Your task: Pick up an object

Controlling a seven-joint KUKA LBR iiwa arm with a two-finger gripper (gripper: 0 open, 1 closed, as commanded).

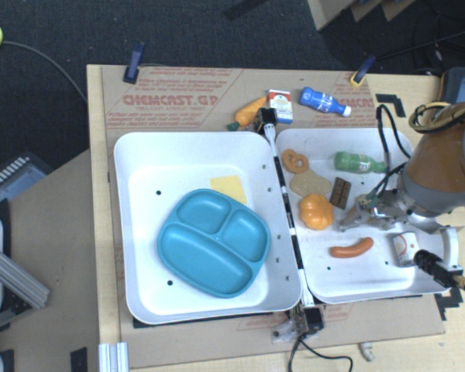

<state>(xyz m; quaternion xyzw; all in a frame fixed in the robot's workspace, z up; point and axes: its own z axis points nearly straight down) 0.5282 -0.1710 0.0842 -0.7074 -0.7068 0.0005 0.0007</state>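
The sausage [351, 248] lies lower right, just below the gripper [356, 215], whose state I cannot tell; descend centred over it.

You can read red letters that look like "CHEMCAST GP" on the brown board [170, 98] behind the bins, more red print on it is too faint, and the small carton [280, 106] and blue bottle [323, 101] have labels too tiny to read.

Blue bottle [324, 101] outside the bins [136, 208]
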